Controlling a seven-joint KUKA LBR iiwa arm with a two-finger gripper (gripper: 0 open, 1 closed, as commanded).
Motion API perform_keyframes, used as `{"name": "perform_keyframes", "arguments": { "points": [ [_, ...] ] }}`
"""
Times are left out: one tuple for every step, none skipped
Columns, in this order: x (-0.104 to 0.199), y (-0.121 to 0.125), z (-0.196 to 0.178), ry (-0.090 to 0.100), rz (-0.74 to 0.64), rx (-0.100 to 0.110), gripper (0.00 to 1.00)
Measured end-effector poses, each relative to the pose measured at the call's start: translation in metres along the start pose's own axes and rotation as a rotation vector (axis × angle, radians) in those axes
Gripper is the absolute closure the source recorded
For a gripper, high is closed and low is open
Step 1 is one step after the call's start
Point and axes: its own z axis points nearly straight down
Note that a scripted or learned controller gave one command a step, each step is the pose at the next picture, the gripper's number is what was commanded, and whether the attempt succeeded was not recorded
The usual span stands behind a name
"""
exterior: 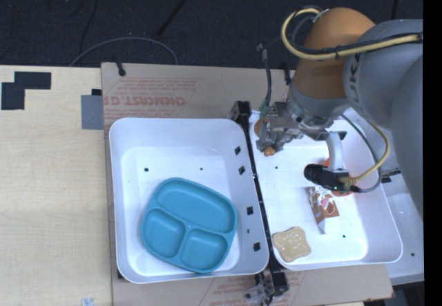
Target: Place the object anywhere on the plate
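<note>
Camera view, and straight to the writing: the cardboard (148, 99) under the bins carries red print, upside down from here, that looks like CHEMCAST, with a couple more letters after it I won't vouch for. More red print runs along the cardboard's near edge, too small to read. Now the gripper (268, 144): it hangs at the end of the arm (387, 70) over the far left corner of the right bin (373, 242), just beside the wall the two bins share. Open or closed? Can't tell from this angle, the wrist covers too much, and nothing can be made out as held. Down the view from the gripper and off to its right lies the packet (323, 205), red and white, its print unreadable, flat on the bin floor. Further down still, near the front wall, sits the toast (291, 244), close to the packet but not touching. Over on the gripper's left, across the shared wall, the blue plate (188, 225) with three compartments lies in the left bin (138, 125), toward its near side, well apart from the gripper, the toast and the packet.
</note>
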Motion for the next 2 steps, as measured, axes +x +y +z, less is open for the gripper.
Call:
{"name": "perform_keyframes", "arguments": {
  "points": [
    [0.051, 0.005, -0.012, 0.0, -0.001, -0.002, 1.0],
    [0.104, 0.005, 0.002, -0.001, -0.001, 0.0, 1.0]
  ]
}}
